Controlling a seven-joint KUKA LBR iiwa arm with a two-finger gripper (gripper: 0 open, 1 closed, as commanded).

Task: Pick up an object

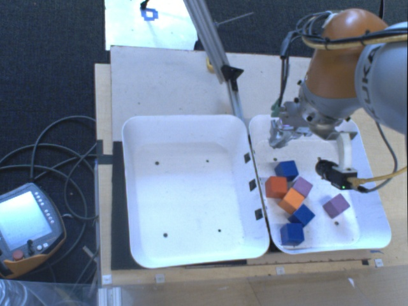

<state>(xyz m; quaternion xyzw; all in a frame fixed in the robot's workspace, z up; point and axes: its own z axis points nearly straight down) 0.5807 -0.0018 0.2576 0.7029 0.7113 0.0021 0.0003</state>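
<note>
Looking down at a slant on my bench, I see two shallow white bins side by side. The left bin (137,139) shows bare white floor. The right bin (376,225) holds a small cluster of blocks.

The arm (344,56), grey with an orange band above the wrist, reaches in from the right side. Its gripper (280,134) hangs over the far left part of the right bin, above the white floor and apart from the blocks. I cannot tell how the jaws stand; from this angle they read as a blurred metallic shape, and I see no block between them.

The blocks lie nearer to me than the gripper. A blue block (287,169) is closest to it. Just beside that sit a red block (276,187), an orange block (293,200) and a light purple block (303,186), touching or nearly so. Two more blue blocks follow, one (303,215) beside the orange, another (292,234) near the front rim. A second purple block (336,205) lies by itself to the right.

A handheld control pendant (25,228) with its cables rests on the dark floor at far left.
</note>
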